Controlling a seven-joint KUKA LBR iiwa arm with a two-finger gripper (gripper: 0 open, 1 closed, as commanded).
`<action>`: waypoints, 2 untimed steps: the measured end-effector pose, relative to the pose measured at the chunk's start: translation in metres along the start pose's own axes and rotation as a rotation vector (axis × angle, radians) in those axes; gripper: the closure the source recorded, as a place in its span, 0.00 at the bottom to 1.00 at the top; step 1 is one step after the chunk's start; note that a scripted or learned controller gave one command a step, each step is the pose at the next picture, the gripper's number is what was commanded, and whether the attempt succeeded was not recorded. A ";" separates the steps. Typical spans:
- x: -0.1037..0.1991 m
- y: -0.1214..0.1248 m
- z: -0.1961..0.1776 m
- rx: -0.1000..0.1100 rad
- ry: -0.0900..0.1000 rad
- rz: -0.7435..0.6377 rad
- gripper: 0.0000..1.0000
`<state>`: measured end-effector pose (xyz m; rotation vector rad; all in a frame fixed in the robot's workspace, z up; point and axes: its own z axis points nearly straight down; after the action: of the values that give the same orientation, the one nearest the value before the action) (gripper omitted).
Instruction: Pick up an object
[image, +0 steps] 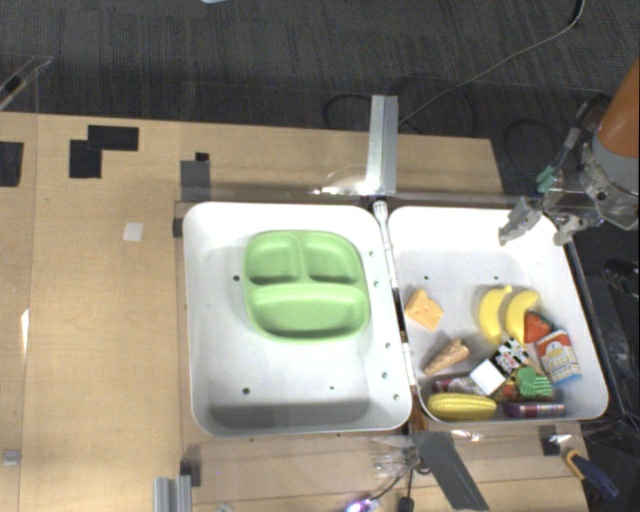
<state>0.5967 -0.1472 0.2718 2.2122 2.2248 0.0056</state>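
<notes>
With fingers (512, 222) spread and holding nothing, the gripper (540, 220) is hovering over the right bin's (450, 250) far corner, needing to centre above the bananas (505, 312) before descending.

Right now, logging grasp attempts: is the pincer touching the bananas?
Apart. The camera view shows the pincer up near the right bin's far edge, with bare white bin floor between it and the bananas.

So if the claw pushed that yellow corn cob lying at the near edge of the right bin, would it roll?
Probably. The yellow corn cob looks rounded and long, so it may roll sideways. It looks like a light plastic toy, likely stiff and somewhat slippery.
</notes>
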 end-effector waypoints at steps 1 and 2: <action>-0.007 0.045 -0.122 -0.004 -0.002 -0.167 0.00; 0.026 0.032 -0.162 -0.003 -0.002 -0.217 0.00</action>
<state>0.6275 -0.1206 0.4336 1.9556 2.4484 0.0069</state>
